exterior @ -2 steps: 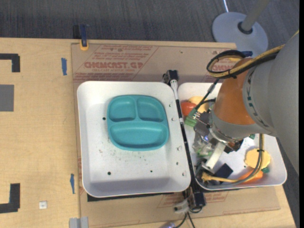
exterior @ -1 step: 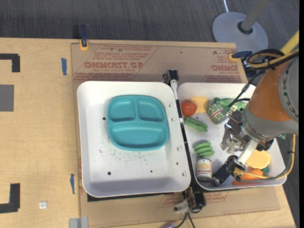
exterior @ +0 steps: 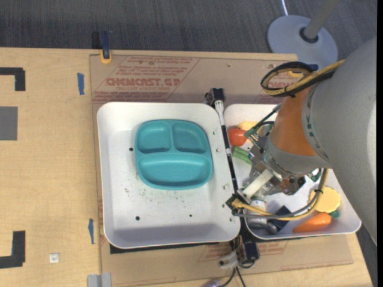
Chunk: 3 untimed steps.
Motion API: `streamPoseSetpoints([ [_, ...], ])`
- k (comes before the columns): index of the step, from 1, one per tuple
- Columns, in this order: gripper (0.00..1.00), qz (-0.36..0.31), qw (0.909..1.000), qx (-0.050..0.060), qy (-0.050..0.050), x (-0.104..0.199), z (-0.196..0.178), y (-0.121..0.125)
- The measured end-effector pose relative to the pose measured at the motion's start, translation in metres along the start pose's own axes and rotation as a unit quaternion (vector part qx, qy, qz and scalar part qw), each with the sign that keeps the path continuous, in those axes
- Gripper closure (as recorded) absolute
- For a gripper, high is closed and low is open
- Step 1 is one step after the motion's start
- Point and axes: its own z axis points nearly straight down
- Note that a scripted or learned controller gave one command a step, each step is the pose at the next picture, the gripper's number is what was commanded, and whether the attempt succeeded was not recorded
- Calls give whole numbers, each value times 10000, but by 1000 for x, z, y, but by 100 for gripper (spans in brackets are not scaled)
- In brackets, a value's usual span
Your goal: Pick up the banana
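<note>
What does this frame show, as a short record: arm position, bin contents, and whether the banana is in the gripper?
arm: reaches in from the right, wrist low over the right bin
gripper: down among the items in the right bin, hidden under the wrist and cables; finger state cannot be told
left bin: holds a teal divided plate
right bin items: red piece, green piece, orange carrot-like piece, yellow piece
banana: cannot be identified with certainty; no item seen between the fingers
task status: pick not confirmed

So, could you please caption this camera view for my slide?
Arm reaching into the right bin; teal plate in the left bin.
</note>
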Motion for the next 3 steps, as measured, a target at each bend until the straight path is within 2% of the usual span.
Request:
streamPoseSetpoints([
  [1,100,362,9993,-49,12,12,28,-13],
  [2,100,352,9994,-47,9,12,18,-14],
  [3,100,1247,9922,0,-3,41,0,-5],
])
